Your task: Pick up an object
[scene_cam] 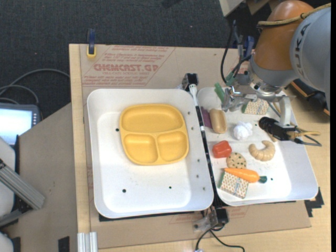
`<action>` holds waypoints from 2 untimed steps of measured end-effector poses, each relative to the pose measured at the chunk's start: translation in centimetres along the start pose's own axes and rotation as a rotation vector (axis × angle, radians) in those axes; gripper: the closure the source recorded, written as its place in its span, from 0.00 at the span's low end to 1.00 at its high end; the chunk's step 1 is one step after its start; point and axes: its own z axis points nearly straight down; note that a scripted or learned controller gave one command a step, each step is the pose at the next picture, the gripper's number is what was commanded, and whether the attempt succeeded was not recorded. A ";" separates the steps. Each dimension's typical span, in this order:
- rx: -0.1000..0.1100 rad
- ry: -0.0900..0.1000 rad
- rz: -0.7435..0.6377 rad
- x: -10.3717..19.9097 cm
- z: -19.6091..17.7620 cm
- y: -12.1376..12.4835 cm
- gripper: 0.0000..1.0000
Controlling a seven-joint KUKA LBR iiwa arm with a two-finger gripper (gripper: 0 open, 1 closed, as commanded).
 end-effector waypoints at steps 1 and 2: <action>0.007 -0.003 0.007 -0.6 0.7 -0.1 0.00; 0.010 -0.005 0.011 -4.1 7.7 1.5 0.00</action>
